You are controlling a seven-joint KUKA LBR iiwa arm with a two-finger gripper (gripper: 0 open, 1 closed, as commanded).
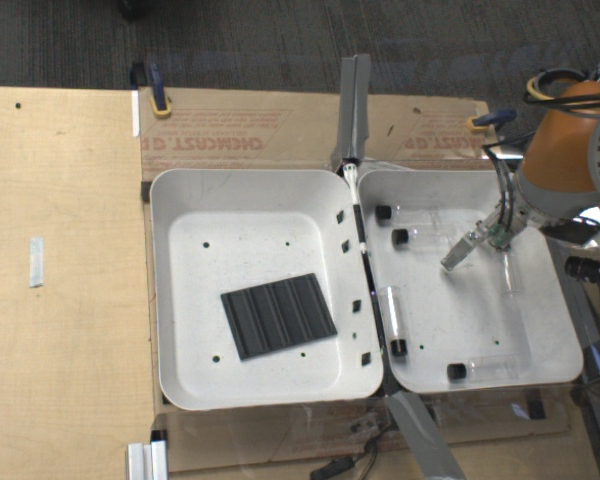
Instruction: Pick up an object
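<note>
A dark grey ribbed rectangular pad (278,315) lies flat in the left bin (180,208), slightly below its middle. In the right bin (550,348), several clear tubes with black caps lie along the edges: one by the left wall (391,320), one near the front wall (472,370), and two black caps (384,211) (401,235) at the back left. My gripper (454,259) hangs over the right bin's upper middle, tilted down to the left, apart from all the tubes. Nothing shows in it.
The grey arm with its orange band (565,148) reaches in from the right, over the right bin's back corner. A grey divider post (354,108) stands behind the two bins. Brown cardboard (250,133) lies under the bins, and a wooden bench top (60,268) stretches to the left.
</note>
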